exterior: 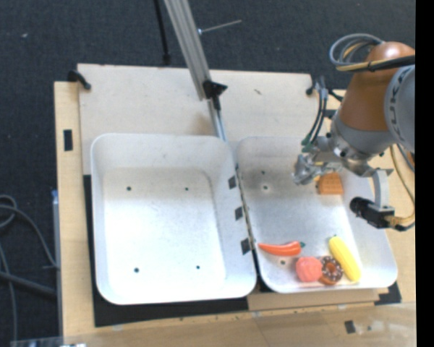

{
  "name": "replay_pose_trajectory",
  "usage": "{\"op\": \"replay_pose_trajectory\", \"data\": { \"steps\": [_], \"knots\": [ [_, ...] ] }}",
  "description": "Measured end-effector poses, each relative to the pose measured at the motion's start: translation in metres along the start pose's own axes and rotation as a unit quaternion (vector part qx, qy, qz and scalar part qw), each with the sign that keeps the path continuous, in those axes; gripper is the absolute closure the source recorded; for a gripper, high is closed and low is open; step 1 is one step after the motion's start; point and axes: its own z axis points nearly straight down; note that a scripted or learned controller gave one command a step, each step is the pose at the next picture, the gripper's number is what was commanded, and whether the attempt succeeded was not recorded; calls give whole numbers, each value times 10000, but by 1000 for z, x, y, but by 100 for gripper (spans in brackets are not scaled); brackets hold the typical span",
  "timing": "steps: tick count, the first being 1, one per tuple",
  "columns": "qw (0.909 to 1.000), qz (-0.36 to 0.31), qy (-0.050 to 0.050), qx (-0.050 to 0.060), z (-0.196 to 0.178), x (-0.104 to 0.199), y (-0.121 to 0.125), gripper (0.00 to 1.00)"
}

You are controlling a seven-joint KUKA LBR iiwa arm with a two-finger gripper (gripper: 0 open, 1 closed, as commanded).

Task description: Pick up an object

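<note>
Dark carpet, loose cables at left; tan bench bearing left bin and right bin; no legible writing. Near edge of right bin: red pepper, pink piece, yellow corn. Gripper over far right corner just beside orange block; jaw state cannot tell.

A single fixed camera looks down on the bench from above, at a slant, standing far enough off to take in both white bins: the left bin and the right bin lie side by side across the frame. Dark floor borders the bench. The arm enters from the right edge.
</note>
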Motion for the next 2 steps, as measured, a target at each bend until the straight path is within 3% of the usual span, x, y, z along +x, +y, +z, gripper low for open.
{"op": "replay_pose_trajectory", "data": {
  "steps": [2],
  "knots": [
    [10000, -20, 20, 25, -31, 102, -27, 100]
  ]
}}
